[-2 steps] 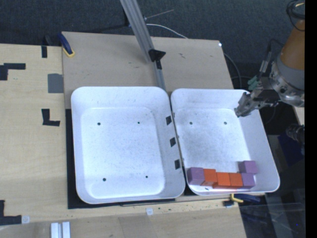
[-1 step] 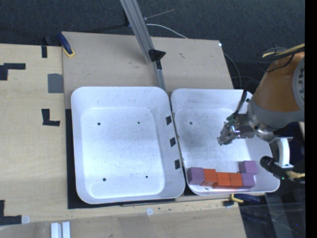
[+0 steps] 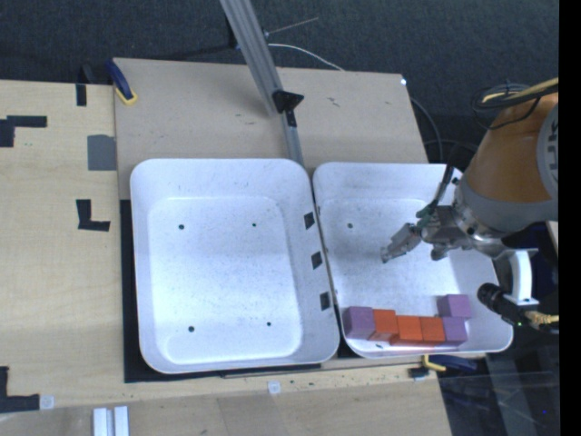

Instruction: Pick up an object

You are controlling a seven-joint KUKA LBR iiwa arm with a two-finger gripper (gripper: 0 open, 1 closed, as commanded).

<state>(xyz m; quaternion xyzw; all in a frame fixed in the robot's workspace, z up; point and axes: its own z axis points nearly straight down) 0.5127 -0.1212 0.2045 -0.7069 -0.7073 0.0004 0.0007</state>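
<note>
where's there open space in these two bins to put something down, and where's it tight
The left bin has a wide bare floor, bordered by its own walls all round. In the right bin, the far half behind the gripper is bare. It is crowded along the near wall, where the purple blocks and orange blocks sit in a row.

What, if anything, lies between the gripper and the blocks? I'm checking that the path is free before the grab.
Nothing visible. The gripper hangs over bare floor of the right bin; the blocks line its near wall.
</note>
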